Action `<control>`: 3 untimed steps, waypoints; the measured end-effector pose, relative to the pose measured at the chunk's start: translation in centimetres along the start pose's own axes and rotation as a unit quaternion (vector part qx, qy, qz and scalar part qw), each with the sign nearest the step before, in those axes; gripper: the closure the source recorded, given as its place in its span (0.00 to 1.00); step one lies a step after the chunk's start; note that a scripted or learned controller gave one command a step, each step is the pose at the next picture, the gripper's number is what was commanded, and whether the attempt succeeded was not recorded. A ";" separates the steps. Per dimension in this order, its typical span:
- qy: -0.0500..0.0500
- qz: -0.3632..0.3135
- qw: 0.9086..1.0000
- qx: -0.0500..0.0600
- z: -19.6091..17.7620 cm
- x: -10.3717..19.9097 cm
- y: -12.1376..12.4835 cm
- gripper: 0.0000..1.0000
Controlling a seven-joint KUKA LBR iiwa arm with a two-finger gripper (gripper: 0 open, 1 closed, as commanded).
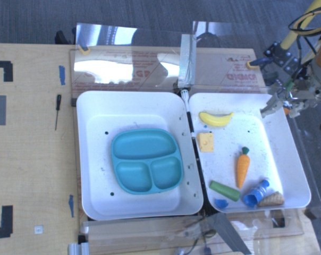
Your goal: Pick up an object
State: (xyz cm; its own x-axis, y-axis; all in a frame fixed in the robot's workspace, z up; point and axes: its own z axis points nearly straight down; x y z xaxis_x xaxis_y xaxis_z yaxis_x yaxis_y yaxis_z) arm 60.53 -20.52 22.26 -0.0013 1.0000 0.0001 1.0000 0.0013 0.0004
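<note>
A bench with two shallow white plastic bins side by side, seen from above at a slant. Along the lower edge of the right-hand bin (296,166) lies a cluster of toys: a small flat blue piece (220,202), a green cylinder-shaped plastic vegetable (225,190) lying at a diagonal, a blue bottle-shaped plastic toy (256,193) and, touching it at lower right, a tan cone-shaped piece (272,198). Just above them an orange plastic carrot with a green top (242,167) stands lengthwise near the bin's middle. Higher up, by the divider between the bins, a small square yellow block (205,142) sits just below a yellow plastic banana (216,119), apart from it.

The left-hand bin (91,121) holds a teal plastic plate with three compartments (146,160), lying flat in its centre.

At the upper right of the frame, the two-finger metal gripper (269,109) of the grey arm hovers over the top right corner of the right-hand bin, well apart from every toy, with nothing between its fingers; whether they are spread or closed cannot be made out. Yellow cabling (304,16) loops above the wrist.

On the tan wooden benchtop (27,169) at far left lie a black screwdriver (57,110) and strips of blue tape (61,74).
</note>
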 end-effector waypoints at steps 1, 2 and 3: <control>0.002 -0.028 1.000 0.005 12.5 3.2 -4.7 0.00; 0.000 -0.049 0.999 -0.003 13.5 8.5 -9.5 0.00; -0.001 -0.048 0.999 -0.007 12.3 8.4 -9.2 1.00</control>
